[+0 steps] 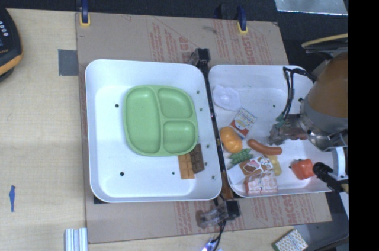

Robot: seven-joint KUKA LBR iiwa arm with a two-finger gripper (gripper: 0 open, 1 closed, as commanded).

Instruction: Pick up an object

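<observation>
Two shallow white bins sit side by side on a sheet of cardboard [177,36] clamped to the bench. The left bin [106,173] carries a green divided plate [160,119] near its middle, and by its front right corner lie two small flat blocks, one tan [186,167] and one dark brown [197,158], touching each other.

The right bin [260,75] holds the loose objects. A clear, pale piece [225,96] lies near its back left corner. In front of that sits a small white carton with a red print [243,121], tilted. Along the left wall lies an orange fruit [231,139], with a green vegetable [240,155] just in front of it. A red-orange sausage [265,147] lies near the middle of the bin. Toward the front edge are a printed packet [256,166] and a pinkish box [260,184], close together, with something yellow [276,167] just beside the packet. A red tomato-like piece [302,168] rests near the front right corner.

The arm reaches in over the bin's right side, its orange band [331,87] showing above the wrist. The gripper [286,131] hangs low, just right of the sausage's end; I cannot tell how it is set, and nothing visibly sits in it.
</observation>
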